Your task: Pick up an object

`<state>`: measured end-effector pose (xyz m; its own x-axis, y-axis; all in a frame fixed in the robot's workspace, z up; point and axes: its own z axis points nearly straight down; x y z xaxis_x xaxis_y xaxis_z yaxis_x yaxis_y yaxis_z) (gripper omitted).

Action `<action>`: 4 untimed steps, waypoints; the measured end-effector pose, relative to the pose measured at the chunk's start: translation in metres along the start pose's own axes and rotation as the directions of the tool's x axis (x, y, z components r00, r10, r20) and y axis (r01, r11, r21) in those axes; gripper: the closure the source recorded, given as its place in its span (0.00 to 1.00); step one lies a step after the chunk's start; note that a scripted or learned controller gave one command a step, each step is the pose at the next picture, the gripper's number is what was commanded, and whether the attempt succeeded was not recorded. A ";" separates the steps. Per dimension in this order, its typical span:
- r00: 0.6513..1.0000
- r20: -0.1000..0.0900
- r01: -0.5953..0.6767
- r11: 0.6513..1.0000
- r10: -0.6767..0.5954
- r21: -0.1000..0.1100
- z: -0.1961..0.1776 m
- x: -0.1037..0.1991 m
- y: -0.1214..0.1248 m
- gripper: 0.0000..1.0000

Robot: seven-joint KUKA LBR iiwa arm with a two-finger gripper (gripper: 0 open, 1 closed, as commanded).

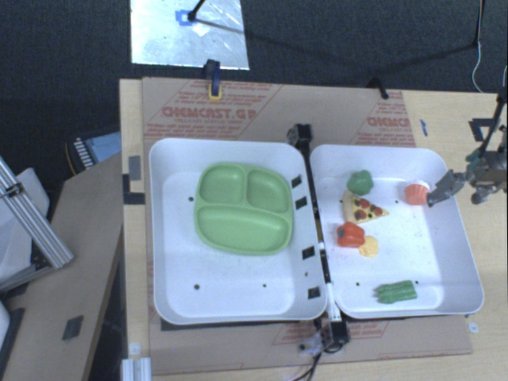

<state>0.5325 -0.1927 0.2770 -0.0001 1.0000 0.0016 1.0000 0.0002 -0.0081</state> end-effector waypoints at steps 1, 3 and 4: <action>1.000 0.002 0.003 1.000 -0.003 -0.009 -0.005 0.001 0.002 0.00; 1.000 0.002 0.001 1.000 -0.001 -0.006 0.084 -0.009 0.012 0.00; 1.000 0.001 0.001 1.000 -0.001 -0.005 0.146 -0.013 0.013 0.00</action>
<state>0.5440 -0.2054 0.1311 -0.0013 1.0000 0.0007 1.0000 0.0013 -0.0026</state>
